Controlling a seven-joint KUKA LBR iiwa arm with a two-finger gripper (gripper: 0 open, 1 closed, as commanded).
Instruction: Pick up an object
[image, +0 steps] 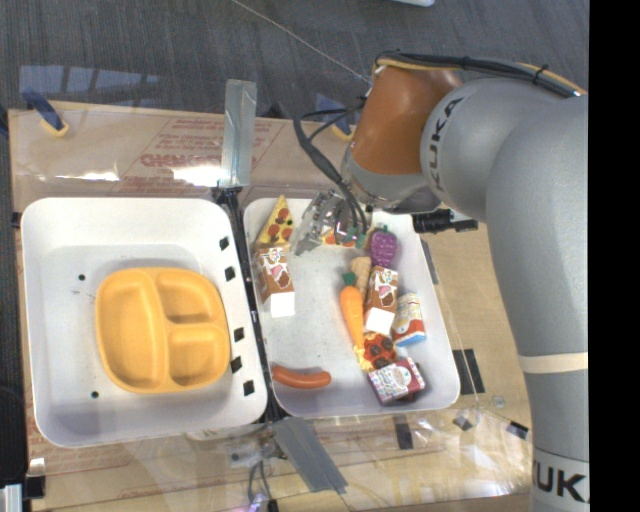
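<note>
The gripper (322, 226) is hanging low over the back end of the right bin (315, 345), its metal fingers pointing down and toward the left of the view. Whether they are parted or closed cannot be told here (the fingers blur together against the clutter), and nothing is visibly caught between them.

Closest to the tips are the pizza slice (275, 224), just to their left against the bin's wall, and a small carton (274, 276) right below that slice. Just to the right of the gripper a purple grape bunch (382, 247) is lying, with a second carton (380, 297) below it. The carrot (351, 311) is sitting nearer the front, its long axis running roughly front to back, green top toward the gripper. A can (408, 317) and a pink carton (396, 380) are filling the right front corner, and a sausage (301, 377) is lying crosswise at the front edge.

The left bin (50, 240) is holding a yellow tray (160, 328), well apart from the arm.

The pizza slice looks the likeliest target, being nearest and just left of the fingertips; a short shift leftward and down would probably be needed.
</note>
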